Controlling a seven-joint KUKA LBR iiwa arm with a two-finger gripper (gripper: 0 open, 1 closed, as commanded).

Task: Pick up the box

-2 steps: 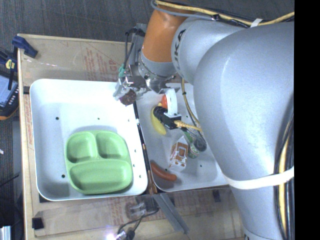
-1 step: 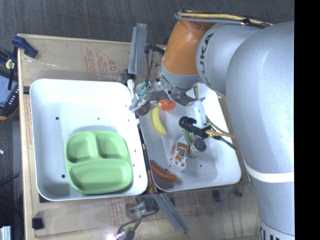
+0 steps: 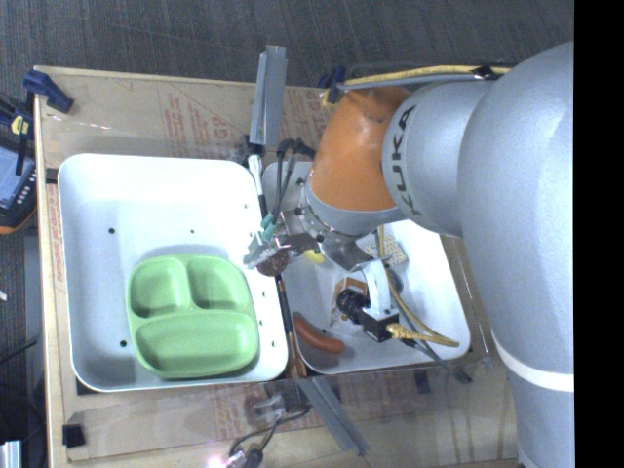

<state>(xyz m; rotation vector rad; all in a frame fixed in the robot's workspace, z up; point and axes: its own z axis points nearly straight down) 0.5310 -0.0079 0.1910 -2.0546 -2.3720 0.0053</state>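
Note:
My gripper (image 3: 271,252) hangs low over the rims where the two bins meet, at the left edge of the right bin (image 3: 458,310). The orange band and grey wrist cover most of that bin. A cream, dotted flat piece (image 3: 392,249), possibly the box, peeks out from under the wrist on the right side of this bin; most of it is hidden. Something small and brownish sits at the gripper's tip, too blurred to identify.
A green divided plate (image 3: 193,315) lies in the front of the left bin (image 3: 146,193). A red-brown sausage (image 3: 318,336) rests at the front left of the right bin. A black part with a yellow cable (image 3: 375,320) hangs beside it.

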